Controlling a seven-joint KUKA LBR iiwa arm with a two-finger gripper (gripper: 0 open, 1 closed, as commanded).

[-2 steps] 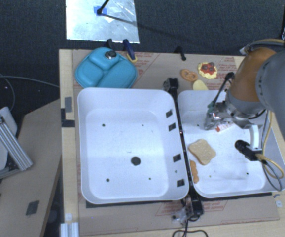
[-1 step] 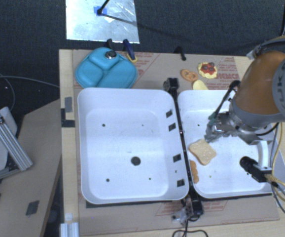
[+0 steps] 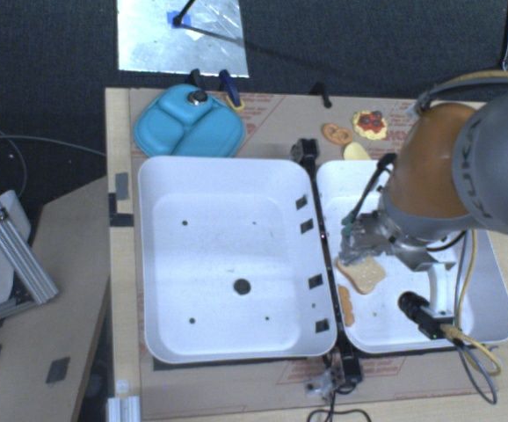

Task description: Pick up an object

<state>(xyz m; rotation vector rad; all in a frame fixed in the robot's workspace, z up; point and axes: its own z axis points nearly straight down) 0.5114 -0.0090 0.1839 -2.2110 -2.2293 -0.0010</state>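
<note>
The grey-and-orange arm (image 3: 447, 170) hangs over the right bin (image 3: 491, 310). Its pincer (image 3: 357, 243) sits just above a piece of toast (image 3: 362, 275) near the bin's left wall — long axis slanting near-left to far-right. The pincer's state can't be told. The cardboard surface (image 3: 272, 112) carries a blue tray (image 3: 188, 123) at far left.

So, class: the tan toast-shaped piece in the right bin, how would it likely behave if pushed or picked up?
The toast slice lies flat on the right bin floor, so it would probably slide, not roll. It looks thin and is probably light. Its low profile may make it hard to grip from above.
</note>
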